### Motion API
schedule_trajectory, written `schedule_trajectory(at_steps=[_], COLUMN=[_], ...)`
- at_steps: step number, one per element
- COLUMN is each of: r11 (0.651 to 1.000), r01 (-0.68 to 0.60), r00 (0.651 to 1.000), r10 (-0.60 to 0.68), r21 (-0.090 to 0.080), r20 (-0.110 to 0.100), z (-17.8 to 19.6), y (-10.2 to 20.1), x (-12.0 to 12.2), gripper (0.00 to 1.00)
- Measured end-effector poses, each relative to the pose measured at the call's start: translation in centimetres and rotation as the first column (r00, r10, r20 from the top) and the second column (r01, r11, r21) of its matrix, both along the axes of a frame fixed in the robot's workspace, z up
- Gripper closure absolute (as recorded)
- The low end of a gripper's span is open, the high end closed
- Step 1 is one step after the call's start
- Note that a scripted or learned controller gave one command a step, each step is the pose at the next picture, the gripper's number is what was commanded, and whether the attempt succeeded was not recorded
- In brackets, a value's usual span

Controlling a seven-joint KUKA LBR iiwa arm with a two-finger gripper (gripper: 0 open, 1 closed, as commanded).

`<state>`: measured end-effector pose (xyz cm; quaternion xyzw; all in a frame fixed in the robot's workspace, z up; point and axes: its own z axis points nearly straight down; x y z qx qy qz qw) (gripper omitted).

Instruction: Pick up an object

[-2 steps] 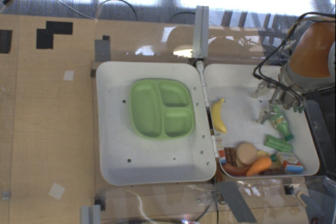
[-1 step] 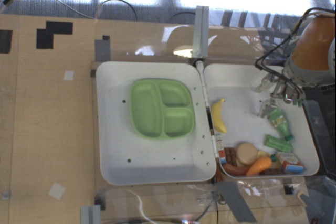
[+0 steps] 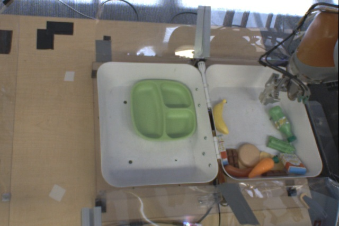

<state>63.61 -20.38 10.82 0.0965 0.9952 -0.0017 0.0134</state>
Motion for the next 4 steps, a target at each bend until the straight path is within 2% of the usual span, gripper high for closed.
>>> schedule_trajectory(at_steps=[1,2,3,4], r11=[0.995,0.995,0.991,0.961], r01=[0.102,0.105,0.132,0.276], r00=[0.995,0.994,0.991,0.961], r10=[-0.102,-0.104,-0.132,-0.276], r21=[0.005,0.005,0.004,0.007], r20=[0.001,-0.013,-0.013,-0.015], z=[13.3,12.5,-0.9,-2.0], y=[3.9,3.7,0.1,-0.1], x=[3.0,2.7,2.0,-2.9], gripper=[1.0,0.0,0.0,0.0])
